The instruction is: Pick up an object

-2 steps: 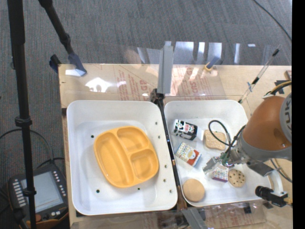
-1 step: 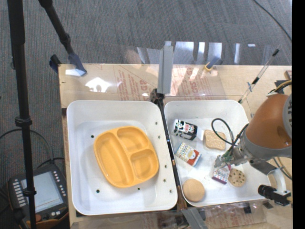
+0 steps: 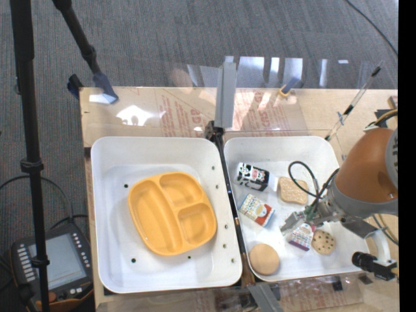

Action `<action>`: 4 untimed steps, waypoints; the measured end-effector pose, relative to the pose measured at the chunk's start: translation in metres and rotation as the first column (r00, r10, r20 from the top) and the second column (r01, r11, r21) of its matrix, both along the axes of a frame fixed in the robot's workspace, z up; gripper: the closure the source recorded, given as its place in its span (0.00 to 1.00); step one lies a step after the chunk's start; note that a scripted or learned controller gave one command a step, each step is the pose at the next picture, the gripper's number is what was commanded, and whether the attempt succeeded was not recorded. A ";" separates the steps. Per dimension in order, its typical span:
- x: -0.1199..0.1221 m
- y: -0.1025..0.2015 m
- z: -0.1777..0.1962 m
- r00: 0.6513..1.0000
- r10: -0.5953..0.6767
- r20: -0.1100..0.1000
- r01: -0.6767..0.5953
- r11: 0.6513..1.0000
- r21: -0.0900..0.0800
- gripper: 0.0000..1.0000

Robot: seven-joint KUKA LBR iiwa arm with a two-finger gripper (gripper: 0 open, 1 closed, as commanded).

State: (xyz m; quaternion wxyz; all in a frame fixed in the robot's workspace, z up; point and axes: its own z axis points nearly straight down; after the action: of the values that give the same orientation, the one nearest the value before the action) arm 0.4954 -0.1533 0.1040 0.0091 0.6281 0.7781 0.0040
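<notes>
A pale wooden bench (image 3: 156,112) stands on grey carpet and bears two shallow white bins side by side. In the right bin (image 3: 305,145) a small purple-and-white carton (image 3: 301,237) lies near the front, and the gripper (image 3: 298,221) sits directly over its upper end. The arm (image 3: 364,177) leans in from the right, its orange band bulking above the wrist, cables looping beside it. Whether the fingers are spread or closed, I cannot tell. The carton is boxy, printed, glossy. Touching its right side lies a round chocolate-chip cookie (image 3: 323,242); just left of the carton sits a smooth tan bun (image 3: 264,259). Beyond the carton lie a red-and-white snack box (image 3: 256,210), a black-and-white cow-patterned milk carton (image 3: 252,176) and a speckled bread slice (image 3: 292,190). Further left of the carton, the left bin (image 3: 104,174) holds an orange three-compartment plastic plate (image 3: 172,212).
</notes>
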 end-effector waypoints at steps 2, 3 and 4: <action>-0.012 0.002 0.001 1.000 -0.006 0.003 0.006 1.000 -0.002 1.00; -0.013 0.002 -0.001 1.000 -0.008 0.000 0.008 1.000 -0.001 0.00; -0.017 -0.026 -0.015 1.000 -0.017 -0.014 0.017 1.000 0.006 0.00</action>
State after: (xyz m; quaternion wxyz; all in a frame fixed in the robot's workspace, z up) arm 0.4784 -0.1797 0.0894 0.0015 0.6349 0.7726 0.0018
